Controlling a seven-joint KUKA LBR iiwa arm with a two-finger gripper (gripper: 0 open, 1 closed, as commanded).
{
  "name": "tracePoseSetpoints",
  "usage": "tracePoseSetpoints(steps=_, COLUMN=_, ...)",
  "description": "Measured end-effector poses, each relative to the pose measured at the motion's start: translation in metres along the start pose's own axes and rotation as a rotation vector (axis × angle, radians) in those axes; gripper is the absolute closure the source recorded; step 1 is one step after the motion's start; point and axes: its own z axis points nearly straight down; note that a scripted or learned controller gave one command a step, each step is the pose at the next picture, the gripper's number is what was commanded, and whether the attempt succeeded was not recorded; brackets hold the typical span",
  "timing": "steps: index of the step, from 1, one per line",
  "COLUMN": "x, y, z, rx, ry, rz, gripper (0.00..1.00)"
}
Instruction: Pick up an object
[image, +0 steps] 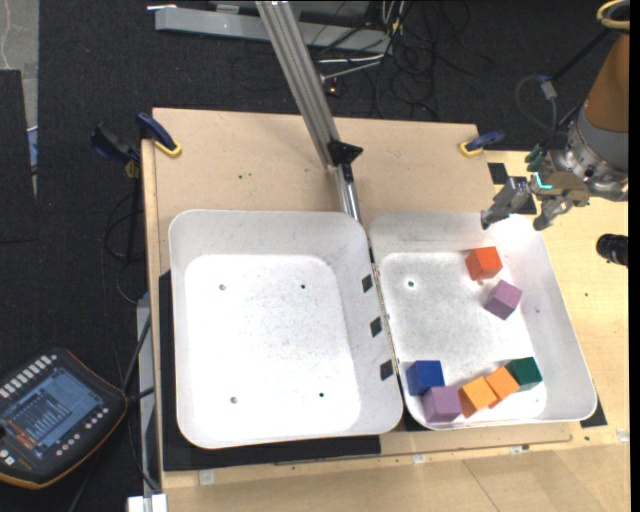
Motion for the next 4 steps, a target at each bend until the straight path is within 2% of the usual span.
tracePoseSetpoints(steps=1, x=0.0, y=0.001, z=-0.002, rx=-0.003, ry=-0.002, rz=-0.002, gripper=0.0)
tracePoseSetpoints(steps=3, x=0.0, y=-0.009, z=0.091, rx=0.0, ry=-0.001, rz=0.002, gripper=0.0)
tracePoseSetpoints(steps=4, x=0.0, y=-0.009, z=0.155, rx=0.002, ry=0.0, rz=0.002, gripper=0.0)
